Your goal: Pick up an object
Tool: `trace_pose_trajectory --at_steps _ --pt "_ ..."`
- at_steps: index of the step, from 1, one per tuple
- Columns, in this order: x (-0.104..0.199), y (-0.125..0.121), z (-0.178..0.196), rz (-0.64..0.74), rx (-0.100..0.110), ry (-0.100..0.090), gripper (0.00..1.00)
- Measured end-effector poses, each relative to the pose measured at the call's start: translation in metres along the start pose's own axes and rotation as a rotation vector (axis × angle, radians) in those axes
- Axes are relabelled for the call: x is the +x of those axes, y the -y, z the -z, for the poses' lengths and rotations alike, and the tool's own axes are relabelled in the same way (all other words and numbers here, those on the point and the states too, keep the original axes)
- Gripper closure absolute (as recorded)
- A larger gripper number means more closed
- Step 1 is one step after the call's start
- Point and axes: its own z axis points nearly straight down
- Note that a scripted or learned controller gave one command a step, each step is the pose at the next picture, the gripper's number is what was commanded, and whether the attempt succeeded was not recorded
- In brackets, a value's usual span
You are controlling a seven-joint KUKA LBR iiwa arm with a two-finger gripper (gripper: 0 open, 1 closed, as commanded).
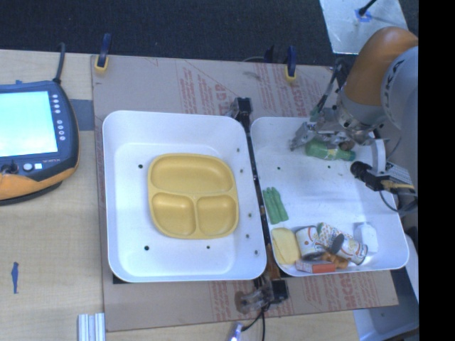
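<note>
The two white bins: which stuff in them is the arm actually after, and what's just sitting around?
For the job:
gripper, low over the green object
green sticks
yellow block
small clutter pile

Just lying about:
yellow divided tray in the left bin
handheld screen
blue clamps

Glossy white plastic bins (121,190), matt yellow plastic divided tray (192,194), brown cardboard sheet (178,84), pale wood bench (50,247).

A divided tray (193,194) lies mid left bin (121,254). In the right bin (398,258), small objects (328,246) crowd the near edge; a handheld screen (32,137) rests at the desk's (50,261) left edge.
</note>
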Motion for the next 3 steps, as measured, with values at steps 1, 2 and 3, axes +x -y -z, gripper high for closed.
trace_pose_trajectory --at_steps 1,2,3 --pt "0.043 0.04 0.018 -0.002 0.02 0.004 0.0" --pt "0.009 0.013 -0.002 -0.003 0.024 -0.006 0.0" --pt "0.05 0.037 -0.011 -0.002 0.021 0.004 0.0"
